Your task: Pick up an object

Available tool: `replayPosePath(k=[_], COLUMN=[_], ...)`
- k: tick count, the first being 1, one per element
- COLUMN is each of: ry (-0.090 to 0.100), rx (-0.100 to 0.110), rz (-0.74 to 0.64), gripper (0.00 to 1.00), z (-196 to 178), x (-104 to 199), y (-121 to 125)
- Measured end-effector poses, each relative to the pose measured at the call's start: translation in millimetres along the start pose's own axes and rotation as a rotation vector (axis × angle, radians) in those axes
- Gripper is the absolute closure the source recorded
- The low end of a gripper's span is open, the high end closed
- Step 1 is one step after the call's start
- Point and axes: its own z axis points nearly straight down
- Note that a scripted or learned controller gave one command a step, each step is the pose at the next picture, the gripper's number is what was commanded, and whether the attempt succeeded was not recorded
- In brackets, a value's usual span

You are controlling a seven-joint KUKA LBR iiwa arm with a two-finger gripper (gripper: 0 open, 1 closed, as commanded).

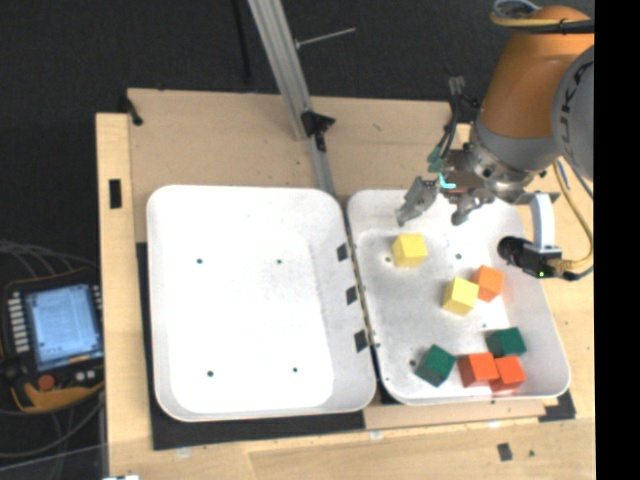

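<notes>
My worktop (230,138) is a flat, pale tan board with square edges, set over a dark floor. On it lie two shallow white bins side by side, both smooth, matte and round-cornered. The left bin (250,298) shows a few small dark dots on its floor. The right bin (400,298) carries all the blocks.

My arm (525,88) enters from the right, a rounded orange shell above a grey wrist, with a glossy finish. A slim grey metal bar (285,63) slants down from the top to the gap between the bins. A tablet (60,323) with a lit screen sits off the worktop at the left.

My end effector (440,203) hangs over the far edge of the right bin, its two dark fingers spread apart and grasping nothing. A yellow block (410,249) lies just below it, apart from the fingers: a small matte cube with crisp edges, resting flat on the bin floor.

Further blocks, all of like cube form:
- a second yellow cube (461,295), mid-bin, touching an orange cube (490,282) on its right;
- a green cube (507,341) near the right wall;
- a dark green cube (436,364) at the near edge;
- a pair of orange-red cubes (492,369) side by side, just beside the dark green one and below the green one.
</notes>
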Motion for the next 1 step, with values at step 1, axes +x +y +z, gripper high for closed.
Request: replayPosePath(k=[1], ry=[0.0], rx=[-0.005], rz=[0.001], gripper=[0.0], z=[-2.5], x=[-0.1], y=[0.8])
